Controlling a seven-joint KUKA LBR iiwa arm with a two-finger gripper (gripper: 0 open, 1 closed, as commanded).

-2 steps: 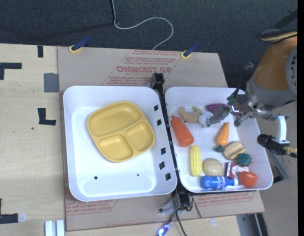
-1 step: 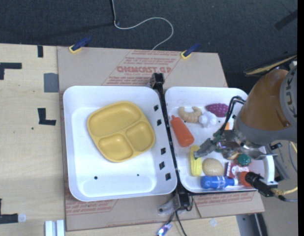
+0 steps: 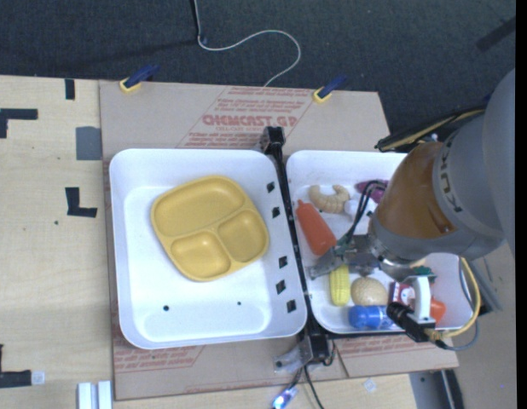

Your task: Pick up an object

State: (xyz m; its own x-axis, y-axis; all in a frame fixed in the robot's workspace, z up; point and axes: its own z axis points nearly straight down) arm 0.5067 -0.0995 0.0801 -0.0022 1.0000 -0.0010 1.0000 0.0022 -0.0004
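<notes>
My gripper [image 3: 330, 259] is down in the right bin [image 3: 455, 309], at its left side, and it stands open with nothing visibly between its fingers. It hovers between an orange carrot-like piece [image 3: 313, 227] just up-left of it and a yellow corn cob [image 3: 338, 286] just below it. A beige potato-like lump [image 3: 369, 292] lies to the right of the corn. A blue object [image 3: 366, 317] rests at the bin's front wall. A knobbly beige piece [image 3: 329, 198] lies toward the back. The arm's orange band [image 3: 417, 196] hides the middle of the bin.
The left bin [image 3: 131, 228] holds a yellow divided plate [image 3: 211, 227]. A red and white item [image 3: 421, 301] lies at the right bin's front right, and a purple thing [image 3: 372, 189] peeks out by the arm. The divider wall [image 3: 285, 228] is close to the gripper's left.
</notes>
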